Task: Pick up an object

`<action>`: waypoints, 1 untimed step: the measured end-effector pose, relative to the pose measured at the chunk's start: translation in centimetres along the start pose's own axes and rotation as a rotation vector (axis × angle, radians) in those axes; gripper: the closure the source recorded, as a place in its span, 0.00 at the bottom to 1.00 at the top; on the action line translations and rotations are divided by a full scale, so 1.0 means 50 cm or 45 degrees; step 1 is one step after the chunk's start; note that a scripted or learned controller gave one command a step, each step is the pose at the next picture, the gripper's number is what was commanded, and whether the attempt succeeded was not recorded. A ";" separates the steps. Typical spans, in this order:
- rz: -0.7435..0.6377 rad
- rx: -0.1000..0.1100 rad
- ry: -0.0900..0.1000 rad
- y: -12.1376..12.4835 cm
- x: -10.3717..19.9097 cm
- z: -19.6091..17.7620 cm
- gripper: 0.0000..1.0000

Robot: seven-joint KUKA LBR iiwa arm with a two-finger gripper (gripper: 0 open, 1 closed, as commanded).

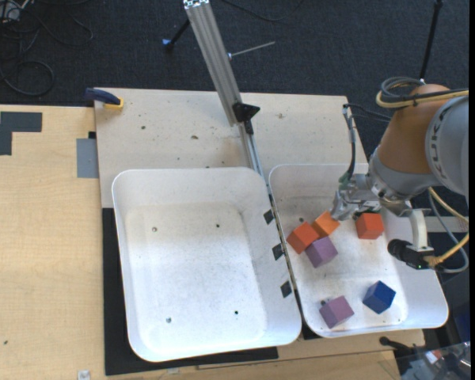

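My claw [344, 206] hangs just above a small orange block [327, 225], matte and square-edged; whether its grip is open, I cannot tell.

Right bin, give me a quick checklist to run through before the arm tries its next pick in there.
1. Objects available in the right bin: ok, six blocks.
2. Gripper over the right bin: ok, beside the small orange block.
3. Jaws open or shut: cannot tell.
4. Block held between the jaws: cannot tell.
5. Nearest target free of neighbours: not ok, the small orange block touches the orange-red block, with the purple block against them.
6. Easier isolated targets: ok, the blue block and the red block stand apart.
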State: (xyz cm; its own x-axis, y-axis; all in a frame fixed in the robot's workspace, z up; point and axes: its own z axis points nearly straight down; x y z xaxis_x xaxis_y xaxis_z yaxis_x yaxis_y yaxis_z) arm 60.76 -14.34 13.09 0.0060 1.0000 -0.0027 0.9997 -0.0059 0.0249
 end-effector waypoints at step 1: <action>-0.009 0.030 0.003 0.006 0.009 -0.088 1.00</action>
State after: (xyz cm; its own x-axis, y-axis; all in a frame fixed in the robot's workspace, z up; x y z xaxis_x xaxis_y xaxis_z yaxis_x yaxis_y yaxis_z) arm 60.93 -13.88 17.49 -0.0009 1.0000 -0.0002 1.0000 0.0009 0.0014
